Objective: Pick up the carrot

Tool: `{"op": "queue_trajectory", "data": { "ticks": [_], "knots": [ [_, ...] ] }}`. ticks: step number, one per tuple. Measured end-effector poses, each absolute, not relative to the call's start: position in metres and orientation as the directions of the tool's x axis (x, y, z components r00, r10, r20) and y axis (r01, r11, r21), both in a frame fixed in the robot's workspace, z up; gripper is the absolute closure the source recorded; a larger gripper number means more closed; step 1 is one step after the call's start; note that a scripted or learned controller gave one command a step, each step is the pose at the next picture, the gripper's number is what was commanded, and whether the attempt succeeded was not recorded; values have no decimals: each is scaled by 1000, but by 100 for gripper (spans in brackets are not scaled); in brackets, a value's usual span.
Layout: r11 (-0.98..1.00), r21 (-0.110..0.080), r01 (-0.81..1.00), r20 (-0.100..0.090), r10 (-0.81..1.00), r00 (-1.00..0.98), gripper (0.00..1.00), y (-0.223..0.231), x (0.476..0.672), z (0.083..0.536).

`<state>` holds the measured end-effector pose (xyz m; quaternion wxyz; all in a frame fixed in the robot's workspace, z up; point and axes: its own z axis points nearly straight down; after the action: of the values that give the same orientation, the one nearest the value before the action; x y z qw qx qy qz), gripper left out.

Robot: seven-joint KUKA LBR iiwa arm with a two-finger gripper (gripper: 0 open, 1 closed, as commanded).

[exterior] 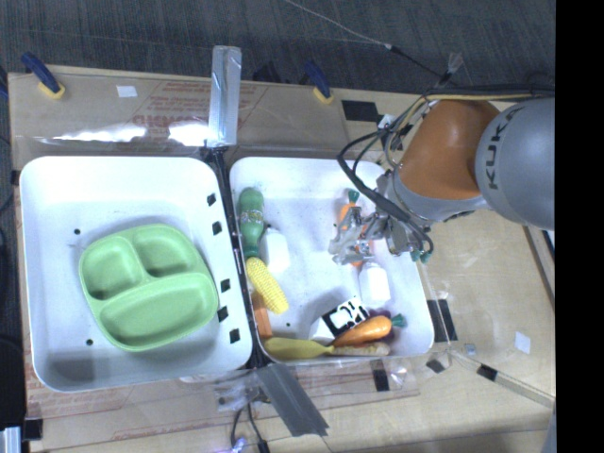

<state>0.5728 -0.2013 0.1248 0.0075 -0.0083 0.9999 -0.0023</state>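
Carrot pickup looks to be at the reaching step: the arm [472, 159] hangs over the far right of the right bin [311, 173], and I cannot tell how its gripper [357, 242] is set. The carrot [363, 329] lies at the bin's near right edge, just beside a banana [297, 348], so the gripper must next move nearer and descend on it.

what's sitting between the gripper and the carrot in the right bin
In the camera view, a small white object lies between the gripper and the carrot.
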Motion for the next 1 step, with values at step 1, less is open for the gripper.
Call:
{"op": "queue_trajectory", "data": {
  "ticks": [1],
  "knots": [
    [1000,-5,-17,-15,-17,-1000,0,-201,573,125]
  ]
}}
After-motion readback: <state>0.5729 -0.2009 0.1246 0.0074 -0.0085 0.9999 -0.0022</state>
